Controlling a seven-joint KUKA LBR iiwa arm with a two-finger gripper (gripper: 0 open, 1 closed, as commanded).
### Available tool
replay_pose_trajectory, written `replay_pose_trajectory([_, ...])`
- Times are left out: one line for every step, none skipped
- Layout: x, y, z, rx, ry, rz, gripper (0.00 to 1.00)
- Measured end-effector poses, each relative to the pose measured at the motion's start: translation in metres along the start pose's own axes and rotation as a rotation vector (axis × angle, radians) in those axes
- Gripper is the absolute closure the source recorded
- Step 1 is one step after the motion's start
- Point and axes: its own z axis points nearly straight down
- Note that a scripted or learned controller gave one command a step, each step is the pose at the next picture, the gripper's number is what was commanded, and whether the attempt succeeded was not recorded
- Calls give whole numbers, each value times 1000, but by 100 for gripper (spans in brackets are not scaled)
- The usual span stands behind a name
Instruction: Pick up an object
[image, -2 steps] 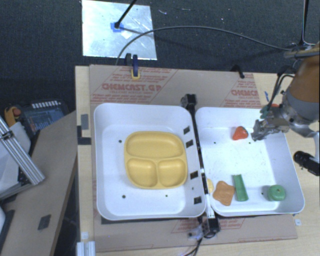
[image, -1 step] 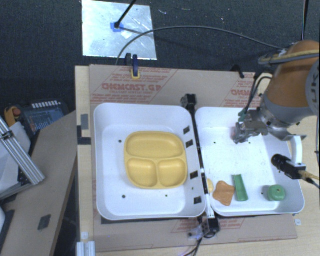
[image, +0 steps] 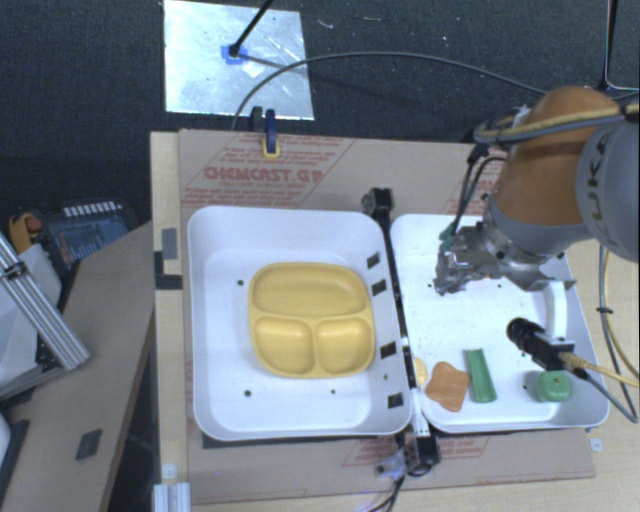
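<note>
My gripper (image: 451, 274) hangs low over the upper left part of the right bin (image: 500, 228), above bare white floor. Along that bin's front edge lie an orange lumpy piece (image: 448, 386), a green bar (image: 480, 375) and a round green object (image: 552, 386). A small yellowish piece (image: 420, 373) sits against the bin's left wall beside the orange one. All of these are well in front of the gripper and apart from it.
The left bin (image: 215, 300) holds a yellow three-compartment plate (image: 308, 318) in its middle. A black divider (image: 392, 300) runs between the two bins. The grey and orange arm (image: 560, 170) covers the right bin's back right corner.
</note>
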Motion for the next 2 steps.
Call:
replay_pose_trajectory([49,6,8,0,0,1,100])
replay_pose_trajectory([102,1,1,0,0,-1,100])
